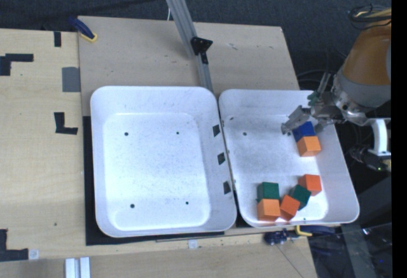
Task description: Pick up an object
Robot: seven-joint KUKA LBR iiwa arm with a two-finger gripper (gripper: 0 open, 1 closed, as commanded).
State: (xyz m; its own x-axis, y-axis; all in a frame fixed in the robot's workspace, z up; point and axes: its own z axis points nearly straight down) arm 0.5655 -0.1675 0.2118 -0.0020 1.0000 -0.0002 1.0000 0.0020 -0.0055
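My gripper point(299, 123) hangs over the upper right part of the right bin point(254, 143), its grey fingers pointing left. A blue block point(304, 131) lies right at the fingertips, with an orange block point(309, 145) touching its lower side. Whether the blue block sits between the fingers is unclear. Near the bin's front edge lies a cluster: a green block point(269, 190), an orange block point(268, 208), another orange block point(289, 205), a dark green block point(301, 194) and an orange block point(311, 183).
The left bin point(152, 156) stands beside the right one. A slanted metal pole point(181, 9) crosses the bench behind the bins. The arm's orange band point(369, 57) sits at the right edge.
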